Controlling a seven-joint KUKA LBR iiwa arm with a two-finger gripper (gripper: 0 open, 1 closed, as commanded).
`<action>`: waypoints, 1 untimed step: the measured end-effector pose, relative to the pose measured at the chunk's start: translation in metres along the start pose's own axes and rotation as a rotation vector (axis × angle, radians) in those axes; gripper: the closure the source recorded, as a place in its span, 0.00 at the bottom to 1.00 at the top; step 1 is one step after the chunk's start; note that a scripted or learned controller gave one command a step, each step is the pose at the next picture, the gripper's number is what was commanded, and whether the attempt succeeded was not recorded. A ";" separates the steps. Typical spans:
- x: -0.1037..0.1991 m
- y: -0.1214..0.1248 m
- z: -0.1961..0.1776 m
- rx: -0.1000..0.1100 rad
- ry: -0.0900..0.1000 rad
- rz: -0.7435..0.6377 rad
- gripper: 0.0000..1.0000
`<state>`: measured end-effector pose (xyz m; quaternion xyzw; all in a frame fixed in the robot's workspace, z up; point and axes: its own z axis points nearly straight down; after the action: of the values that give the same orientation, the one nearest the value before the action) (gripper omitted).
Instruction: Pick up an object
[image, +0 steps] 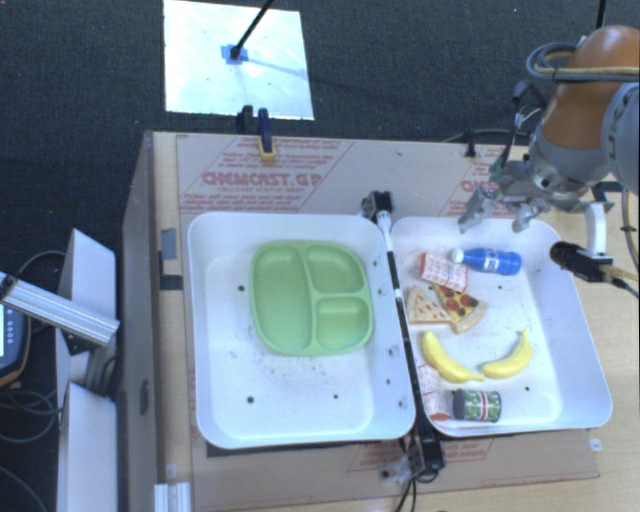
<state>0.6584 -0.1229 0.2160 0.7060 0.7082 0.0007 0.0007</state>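
My gripper (497, 214) hangs over the far rim of the right bin (580, 350), its two fingers (470, 212) spread apart with nothing between them. Just in front of it a blue bottle (489, 261) with a white cap lies on its side. To the bottle's left is a red and white packet (441, 272), and a pizza slice (446, 307) lies below that. Two bananas (449, 359) (509, 358) lie in the middle of the bin. A small dark can (476, 405) with a green label lies near the front rim.
The left bin (225, 400) holds a green divided plate (310, 298). A second small red and white packet (428, 383) lies by the divider between the bins. Cardboard lies under both bins, with a clamp (262, 132) at its far edge.
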 end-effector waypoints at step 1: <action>0.021 -0.001 0.121 0.002 0.000 0.001 0.00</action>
<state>0.6574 -0.1015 0.0950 0.7065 0.7078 0.0001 -0.0001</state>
